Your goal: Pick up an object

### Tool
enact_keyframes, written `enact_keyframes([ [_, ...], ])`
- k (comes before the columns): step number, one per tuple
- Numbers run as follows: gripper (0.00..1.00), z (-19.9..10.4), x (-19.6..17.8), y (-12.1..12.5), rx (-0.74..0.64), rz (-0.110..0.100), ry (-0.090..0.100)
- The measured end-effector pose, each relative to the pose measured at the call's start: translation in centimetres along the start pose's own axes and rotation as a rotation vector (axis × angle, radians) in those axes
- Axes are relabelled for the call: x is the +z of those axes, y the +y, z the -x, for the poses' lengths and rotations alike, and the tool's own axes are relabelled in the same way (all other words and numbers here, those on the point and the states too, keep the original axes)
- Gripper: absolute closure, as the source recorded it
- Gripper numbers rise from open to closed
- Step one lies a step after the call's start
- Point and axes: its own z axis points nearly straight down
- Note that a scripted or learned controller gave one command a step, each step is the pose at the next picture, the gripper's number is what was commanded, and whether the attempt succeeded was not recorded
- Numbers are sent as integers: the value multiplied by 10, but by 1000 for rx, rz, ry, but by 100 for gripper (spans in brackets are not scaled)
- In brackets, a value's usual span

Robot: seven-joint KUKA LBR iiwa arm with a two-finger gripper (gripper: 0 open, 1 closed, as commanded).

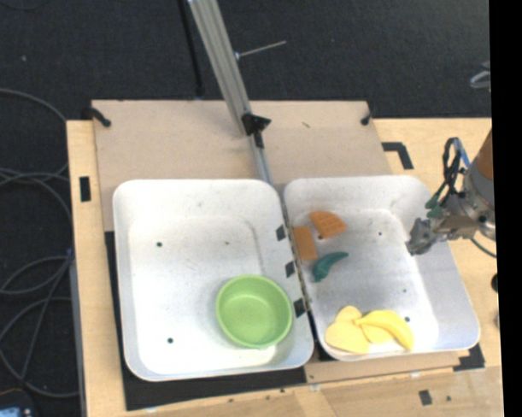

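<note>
Yellow pieces (370,329) are seen at the right bin's (444,300) front edge, with orange blocks (317,230) and a teal item (327,263) near its left wall. Gripper (420,238) is positioned over the right rim; finger state cannot be told. A green bowl (253,310) is noted in the left bin (160,267).

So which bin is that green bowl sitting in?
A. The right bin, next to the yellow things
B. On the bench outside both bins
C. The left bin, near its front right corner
C: the green bowl sits inside the left bin, near its front right corner, while the yellow banana-like pieces lie in the right bin.
</note>
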Motion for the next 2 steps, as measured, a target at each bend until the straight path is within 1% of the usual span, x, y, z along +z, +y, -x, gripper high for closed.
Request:
enact_keyframes([
  [1,100,-55,5,21,0,0,-1],
  [2,100,-89,11,48,3,-1,-1],
])
